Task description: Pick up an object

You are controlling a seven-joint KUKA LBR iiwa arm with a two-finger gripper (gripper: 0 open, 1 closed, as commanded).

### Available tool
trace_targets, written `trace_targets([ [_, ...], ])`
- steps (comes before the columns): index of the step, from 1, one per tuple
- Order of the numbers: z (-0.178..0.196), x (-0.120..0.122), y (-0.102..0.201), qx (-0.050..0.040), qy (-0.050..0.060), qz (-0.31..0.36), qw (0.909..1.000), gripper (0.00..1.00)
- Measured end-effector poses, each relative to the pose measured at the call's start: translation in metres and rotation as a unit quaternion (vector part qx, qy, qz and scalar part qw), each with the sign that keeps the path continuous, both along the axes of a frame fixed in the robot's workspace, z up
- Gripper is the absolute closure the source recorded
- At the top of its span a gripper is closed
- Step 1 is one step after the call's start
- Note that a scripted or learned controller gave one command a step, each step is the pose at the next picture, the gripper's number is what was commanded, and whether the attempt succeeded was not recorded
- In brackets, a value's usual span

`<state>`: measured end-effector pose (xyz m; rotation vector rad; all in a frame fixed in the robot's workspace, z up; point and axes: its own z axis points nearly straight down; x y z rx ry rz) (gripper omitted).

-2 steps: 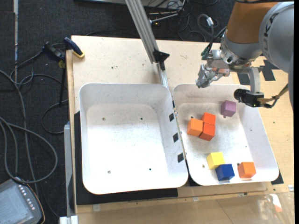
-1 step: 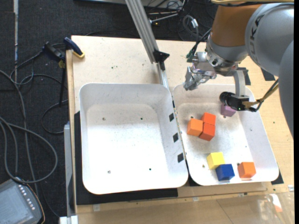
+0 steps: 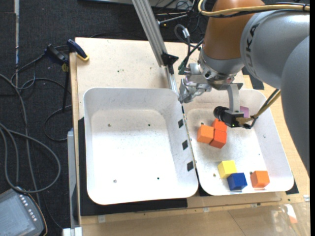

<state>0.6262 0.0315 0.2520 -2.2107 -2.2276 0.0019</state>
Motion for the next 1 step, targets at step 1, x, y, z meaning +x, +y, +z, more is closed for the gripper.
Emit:
trace_targets([
  [1, -0.0152, -0.0036, 0.0509, -0.0002, 0.0, 0.0, 1.0, 1.0],
])
